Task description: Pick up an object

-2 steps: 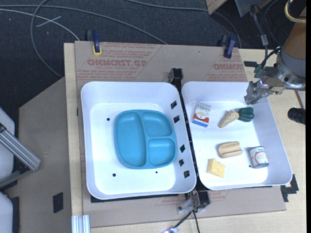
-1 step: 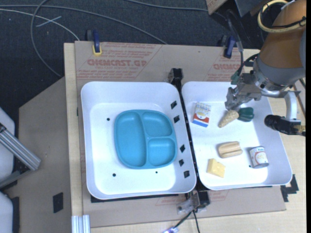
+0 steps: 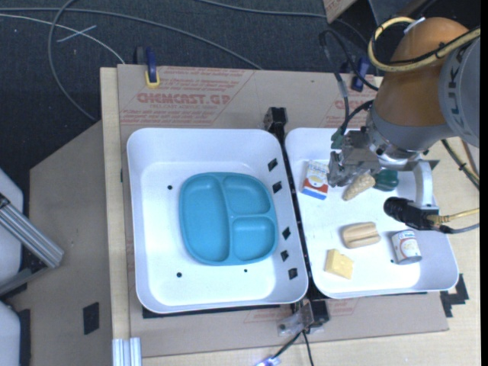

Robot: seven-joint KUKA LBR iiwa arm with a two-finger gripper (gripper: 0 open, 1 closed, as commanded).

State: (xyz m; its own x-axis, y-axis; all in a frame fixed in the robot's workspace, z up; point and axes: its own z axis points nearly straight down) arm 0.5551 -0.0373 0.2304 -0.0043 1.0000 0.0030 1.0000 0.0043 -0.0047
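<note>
My gripper (image 3: 345, 171) hangs low over the back left part of the right bin (image 3: 381, 280). A tan bread-like piece (image 3: 359, 187) lies just below and right of it, touching or nearly touching the gripper. A small white and red carton (image 3: 316, 181) stands just left of the gripper. Further forward lie a tan bread roll (image 3: 360, 235), a yellow cheese wedge (image 3: 339, 264) and a small can (image 3: 406, 246). A green object (image 3: 386, 178) peeks out under the wrist.
The left bin (image 3: 152, 174) holds a blue divided plate (image 3: 228, 217). A black fitting with a yellow cable (image 3: 408, 211) juts from the arm over the right bin. The bin divider (image 3: 290, 204) runs close to the carton. Cables lie on the dark floor behind.
</note>
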